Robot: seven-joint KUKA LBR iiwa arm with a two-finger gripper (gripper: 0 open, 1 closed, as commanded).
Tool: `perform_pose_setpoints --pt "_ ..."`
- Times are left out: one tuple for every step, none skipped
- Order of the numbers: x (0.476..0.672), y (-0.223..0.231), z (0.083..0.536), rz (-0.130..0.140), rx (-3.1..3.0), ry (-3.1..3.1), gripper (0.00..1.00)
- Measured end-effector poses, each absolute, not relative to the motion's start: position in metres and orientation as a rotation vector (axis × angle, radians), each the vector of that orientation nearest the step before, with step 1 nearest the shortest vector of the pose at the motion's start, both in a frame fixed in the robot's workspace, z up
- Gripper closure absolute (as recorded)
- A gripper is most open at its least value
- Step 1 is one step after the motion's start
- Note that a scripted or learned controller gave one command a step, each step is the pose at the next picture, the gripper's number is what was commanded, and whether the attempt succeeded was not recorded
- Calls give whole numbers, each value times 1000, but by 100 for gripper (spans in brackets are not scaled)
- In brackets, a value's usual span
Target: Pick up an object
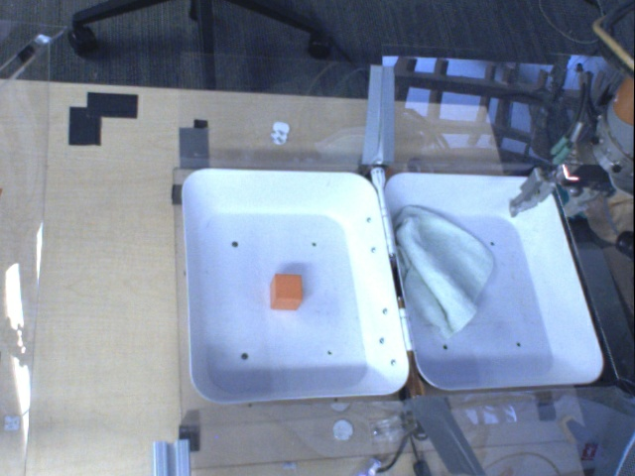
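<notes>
End effector (528, 192) state cannot be told; parked at 1 o'clock of right bin (556, 365), a slip is risked on limp cloth (444, 266).

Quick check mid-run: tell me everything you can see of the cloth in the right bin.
The cloth is a pale, whitish-green piece of soft fabric, like a small towel, crumpled into a loose mound with folds and creases. It lies on the floor of the right bin, in its left half, its edge against the wall that meets the left bin. Nothing else touches it; the pincer is apart from it, near the bin's upper right corner.
</notes>
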State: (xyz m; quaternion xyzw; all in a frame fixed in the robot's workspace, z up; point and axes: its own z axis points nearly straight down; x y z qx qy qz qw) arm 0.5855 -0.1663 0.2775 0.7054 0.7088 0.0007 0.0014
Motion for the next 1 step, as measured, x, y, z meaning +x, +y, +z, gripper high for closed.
perform_pose_setpoints --pt "604 -162 97 6 2137 2295 0"
